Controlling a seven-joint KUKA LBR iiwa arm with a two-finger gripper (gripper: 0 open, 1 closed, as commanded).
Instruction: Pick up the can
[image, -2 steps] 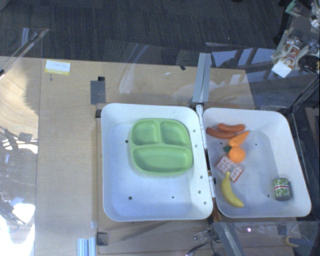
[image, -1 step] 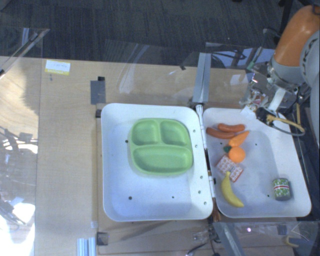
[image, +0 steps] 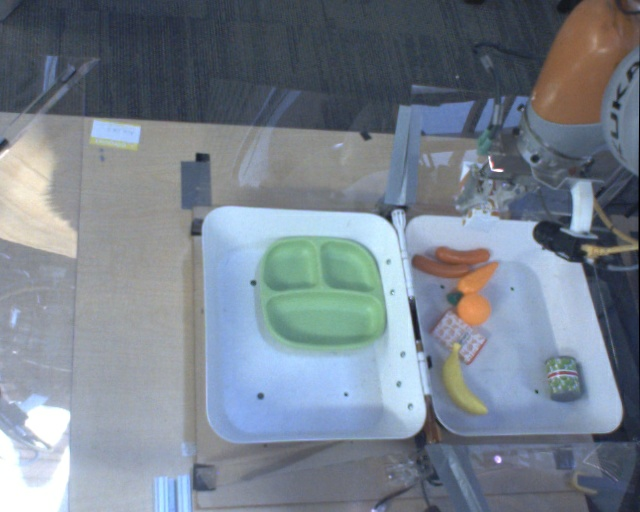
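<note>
The small cylindrical metal can with a green and red label (image: 564, 378) is lying untouched near the right, near corner of the right-hand shallow white plastic bin (image: 590, 300), well apart from the other items. The grey arm's two-finger gripper (image: 487, 190) is hanging beyond the bin's far edge, well away from the can; whether it is released or clenched cannot be told. Judging from this, the pick is not yet begun: reaching, descending, closing and lifting are all remaining. A yellow plastic banana (image: 460, 382) is resting left of the can.
</note>
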